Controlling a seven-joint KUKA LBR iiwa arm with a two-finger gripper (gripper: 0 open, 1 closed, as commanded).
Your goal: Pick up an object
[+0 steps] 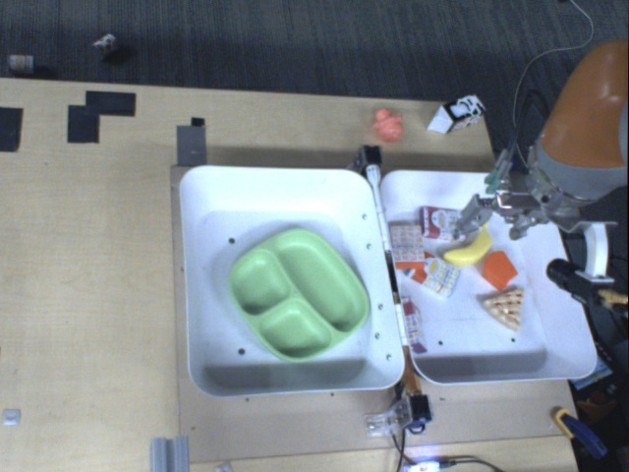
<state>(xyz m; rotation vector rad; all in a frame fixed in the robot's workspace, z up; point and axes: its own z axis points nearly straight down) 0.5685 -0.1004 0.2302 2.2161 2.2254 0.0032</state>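
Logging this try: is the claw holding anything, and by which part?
Cannot be told: the claw sits just above the banana, its grip unclear.

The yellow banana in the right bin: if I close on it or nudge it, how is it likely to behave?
The banana looks like smooth moulded plastic, so probably light, stiff and rather slippery. Its curved, rounded body may rock or swivel if pushed rather than slide straight. It lies close against the cartons beside it, with the end effector just above, so a nudge would likely shift those neighbours too.

I see a robotics lab: a plywood tabletop with two fixed white bins, toy food, loose cables at lower centre, dark carpet across the top.
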